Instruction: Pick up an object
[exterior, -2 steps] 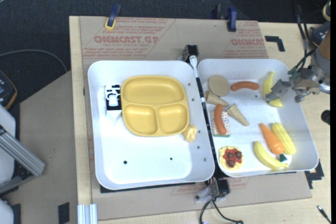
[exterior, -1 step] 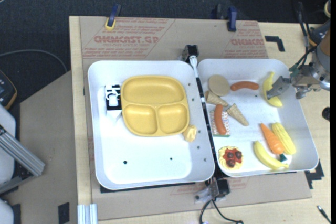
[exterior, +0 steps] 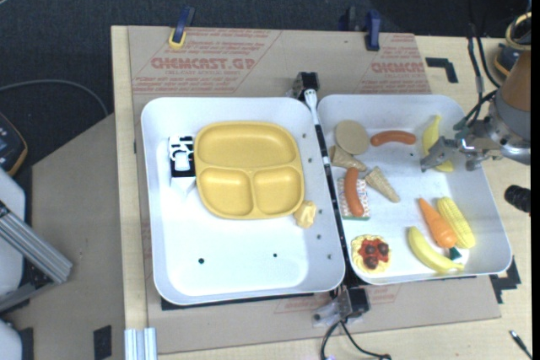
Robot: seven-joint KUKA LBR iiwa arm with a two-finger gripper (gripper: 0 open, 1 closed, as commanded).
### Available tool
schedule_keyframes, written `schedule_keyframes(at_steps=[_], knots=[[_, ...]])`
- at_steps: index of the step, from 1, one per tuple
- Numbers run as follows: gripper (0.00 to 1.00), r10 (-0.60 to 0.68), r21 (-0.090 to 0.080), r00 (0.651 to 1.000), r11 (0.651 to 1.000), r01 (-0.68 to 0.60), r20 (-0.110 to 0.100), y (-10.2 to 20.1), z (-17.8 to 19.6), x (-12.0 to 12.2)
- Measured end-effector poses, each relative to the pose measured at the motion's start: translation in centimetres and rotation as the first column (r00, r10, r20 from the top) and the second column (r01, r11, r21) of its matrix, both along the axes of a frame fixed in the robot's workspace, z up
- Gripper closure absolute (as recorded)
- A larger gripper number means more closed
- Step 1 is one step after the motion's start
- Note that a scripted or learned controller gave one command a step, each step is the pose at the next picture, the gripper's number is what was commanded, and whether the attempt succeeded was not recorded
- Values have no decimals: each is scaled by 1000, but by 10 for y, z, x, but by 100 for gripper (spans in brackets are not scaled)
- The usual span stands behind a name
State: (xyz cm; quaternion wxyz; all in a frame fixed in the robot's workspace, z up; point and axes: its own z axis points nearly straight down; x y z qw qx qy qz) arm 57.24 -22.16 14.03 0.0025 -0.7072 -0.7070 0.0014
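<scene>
Over the right bin, the gripper hovers.

You can read red print, "CHEMCAST GP", on the brown board just behind the left bin. Similar red print behind the right bin is too partial to read. A black-and-white tag inside the left bin carries marks you cannot make out.

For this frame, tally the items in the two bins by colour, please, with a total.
Yellow: 5 – divided plate, small piece by its corner, banana, corn, piece near the gripper
Orange or red: 3 – sausage, hot dog, carrot
Tan: 3 – round piece, flat piece, wedge
Multicoloured: 1 – pizza
Black and white: 1 – card
Total: 13
</scene>
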Motion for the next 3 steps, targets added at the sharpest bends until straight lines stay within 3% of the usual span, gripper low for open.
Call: schedule_keyframes(at_steps=[1, 2, 3], knots=[[0, 4, 8, 1000, 1000, -4, 1, 5, -52, 1], [100, 3, 1, 1000, 1000, -3, 5, 3, -40, 1], [100, 1, -4, 1000, 1000, -1, 9, 3, 3, 1]])
